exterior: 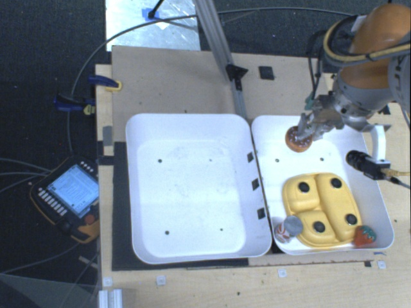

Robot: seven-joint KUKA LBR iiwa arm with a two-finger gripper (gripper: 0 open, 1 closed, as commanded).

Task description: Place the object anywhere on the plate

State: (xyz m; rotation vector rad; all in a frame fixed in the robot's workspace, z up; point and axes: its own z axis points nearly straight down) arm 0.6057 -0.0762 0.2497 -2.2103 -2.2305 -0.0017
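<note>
- Our gripper [308,131] sits low over a small brown round object [298,140] at the right bin's [270,133] far end; we cannot tell whether it has hold of it.
- Yellow compartment plate [321,210] lies near, toward the bin's front.
- A grey disc [293,225] and a red strawberry-like toy [365,235] crowd the plate's front edge; its centre looks free.

**Colours on the table**

Two white bins [189,185] sit on a tan table [173,82]. The plate [321,209] is yellow with dark dots. A brown round object [298,140], a red strawberry [365,235], a grey piece [293,225]. The arm [372,37] is orange and grey.
</note>
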